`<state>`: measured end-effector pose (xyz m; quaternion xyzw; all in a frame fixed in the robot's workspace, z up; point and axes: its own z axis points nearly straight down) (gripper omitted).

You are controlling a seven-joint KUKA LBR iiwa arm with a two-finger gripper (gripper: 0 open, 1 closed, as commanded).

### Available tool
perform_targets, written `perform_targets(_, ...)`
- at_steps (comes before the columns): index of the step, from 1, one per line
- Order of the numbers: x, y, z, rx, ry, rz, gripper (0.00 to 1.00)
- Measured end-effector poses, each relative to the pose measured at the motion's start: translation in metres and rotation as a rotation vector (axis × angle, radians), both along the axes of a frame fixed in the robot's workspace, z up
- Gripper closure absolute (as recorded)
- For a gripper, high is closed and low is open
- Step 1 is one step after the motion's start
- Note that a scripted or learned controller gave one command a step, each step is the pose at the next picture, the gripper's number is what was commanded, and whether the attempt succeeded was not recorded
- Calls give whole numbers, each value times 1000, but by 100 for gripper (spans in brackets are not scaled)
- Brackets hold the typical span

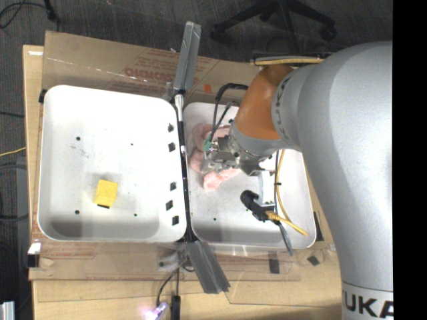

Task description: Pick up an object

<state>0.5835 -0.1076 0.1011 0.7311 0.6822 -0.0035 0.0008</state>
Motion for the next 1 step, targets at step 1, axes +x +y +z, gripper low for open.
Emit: perform_targets(1,29,8,104,6,0,-222,100)
